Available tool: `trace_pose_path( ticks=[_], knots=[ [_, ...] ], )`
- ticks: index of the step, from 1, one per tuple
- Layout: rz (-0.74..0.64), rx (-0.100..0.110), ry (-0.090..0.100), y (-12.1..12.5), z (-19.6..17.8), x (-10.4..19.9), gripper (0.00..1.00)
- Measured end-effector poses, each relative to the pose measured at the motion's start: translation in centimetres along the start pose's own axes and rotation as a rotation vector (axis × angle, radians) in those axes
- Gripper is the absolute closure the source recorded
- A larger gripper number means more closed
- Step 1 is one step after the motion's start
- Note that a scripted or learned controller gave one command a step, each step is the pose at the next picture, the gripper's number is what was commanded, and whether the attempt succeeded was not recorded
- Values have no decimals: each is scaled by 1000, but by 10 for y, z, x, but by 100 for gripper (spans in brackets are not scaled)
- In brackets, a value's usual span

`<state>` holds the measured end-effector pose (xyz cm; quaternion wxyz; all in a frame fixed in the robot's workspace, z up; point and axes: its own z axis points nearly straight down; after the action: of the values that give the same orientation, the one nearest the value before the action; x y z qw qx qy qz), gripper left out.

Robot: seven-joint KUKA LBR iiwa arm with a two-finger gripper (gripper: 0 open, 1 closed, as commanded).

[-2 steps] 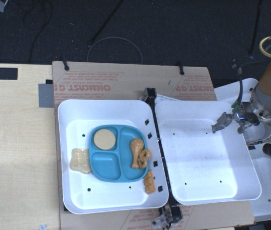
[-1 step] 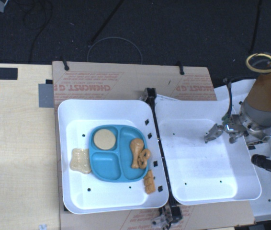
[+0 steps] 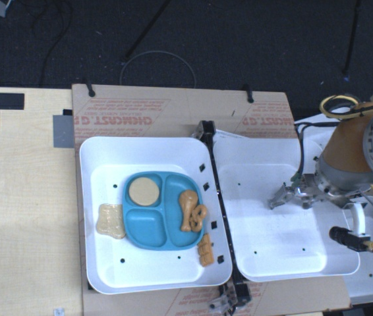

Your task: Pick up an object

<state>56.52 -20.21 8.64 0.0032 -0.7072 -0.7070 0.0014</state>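
Task barely begun, nothing lifted. Gripper over right bin near its right edge, fingers spread narrow, nothing between them. All objects in left bin: blue tray at centre, pretzel on it, cracker by left wall.

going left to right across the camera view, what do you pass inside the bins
pale flat piece → blue divided tray → round tan disc → brown twisted piece → small brown chunk → divider between the bins → gripper over the right bin
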Motion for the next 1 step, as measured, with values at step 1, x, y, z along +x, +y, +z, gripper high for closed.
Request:
trace_pose_path(
  ticks=[1],
  knots=[
    [3,-3,-1,0,-1,0,0]
  ],
)
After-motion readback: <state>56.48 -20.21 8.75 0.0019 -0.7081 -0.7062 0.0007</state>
